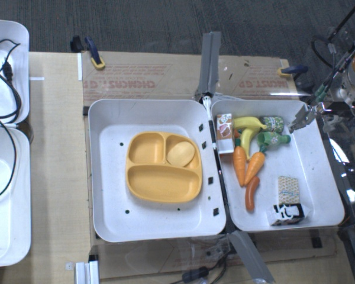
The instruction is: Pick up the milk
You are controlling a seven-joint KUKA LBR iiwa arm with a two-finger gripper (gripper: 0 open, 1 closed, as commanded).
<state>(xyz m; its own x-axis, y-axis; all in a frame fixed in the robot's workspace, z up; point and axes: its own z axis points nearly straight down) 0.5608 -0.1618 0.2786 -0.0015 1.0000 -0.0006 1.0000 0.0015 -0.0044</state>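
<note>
The milk carton (289, 200), beige with a black-and-white end, lies flat in the front right part of the right bin (325, 158). My gripper (302, 118) hangs over the bin's back right area, just right of a green bottle (272, 132). It is well behind the milk and apart from it, and I see nothing held in it. The arm (343, 93) comes in from the right edge.
Along the right bin's left side lie a small red-and-white carton (225, 133), a banana (248, 126), two carrots (247, 165) and a small orange piece (251, 194). The left bin (106, 158) holds a yellow divided plate (163, 167).
</note>
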